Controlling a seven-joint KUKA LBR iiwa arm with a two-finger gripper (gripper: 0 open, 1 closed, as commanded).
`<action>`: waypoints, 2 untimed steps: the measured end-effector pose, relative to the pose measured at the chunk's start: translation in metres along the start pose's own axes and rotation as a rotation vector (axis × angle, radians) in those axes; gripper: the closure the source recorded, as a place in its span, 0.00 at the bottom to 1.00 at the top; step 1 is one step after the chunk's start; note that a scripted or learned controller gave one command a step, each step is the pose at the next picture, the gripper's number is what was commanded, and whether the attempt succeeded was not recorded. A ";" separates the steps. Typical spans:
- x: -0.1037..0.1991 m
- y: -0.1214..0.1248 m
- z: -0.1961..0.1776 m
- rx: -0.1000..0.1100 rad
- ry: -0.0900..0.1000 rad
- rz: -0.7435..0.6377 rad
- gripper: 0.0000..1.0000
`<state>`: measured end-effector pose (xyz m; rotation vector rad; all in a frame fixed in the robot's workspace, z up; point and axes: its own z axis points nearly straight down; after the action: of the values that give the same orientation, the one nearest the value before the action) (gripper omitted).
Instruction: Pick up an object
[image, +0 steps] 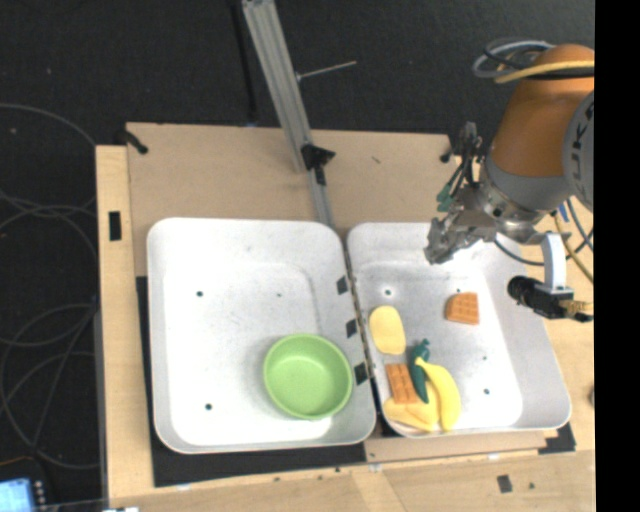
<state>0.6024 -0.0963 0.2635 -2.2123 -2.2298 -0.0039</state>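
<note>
My gripper (440, 250) hangs over the far part of the right bin (530, 370), pointing down and left, with nothing visible between its fingertips. Below it in that bin lie an orange waffle-like square (462, 308), a pale yellow oval piece (387, 329), a yellow banana (443, 392) with a small green piece (418, 352) at its top, an orange block (399, 380) and a yellow wedge (408, 416). A light green bowl (307, 375) sits in the left bin (200, 300) near its front right corner.
A grey metal post (285, 90) slants down from the top to the seam between the bins. Cables and a black fitting (535, 292) hang at the right bin's far right edge. The tan bench board (220, 170) surrounds both bins.
</note>
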 end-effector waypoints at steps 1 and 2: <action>0.054 0.008 -0.006 -0.001 -0.001 -0.001 1.00; 0.109 0.006 -0.007 0.001 0.000 0.000 1.00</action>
<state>0.6079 0.0125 0.2707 -2.2124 -2.2296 -0.0028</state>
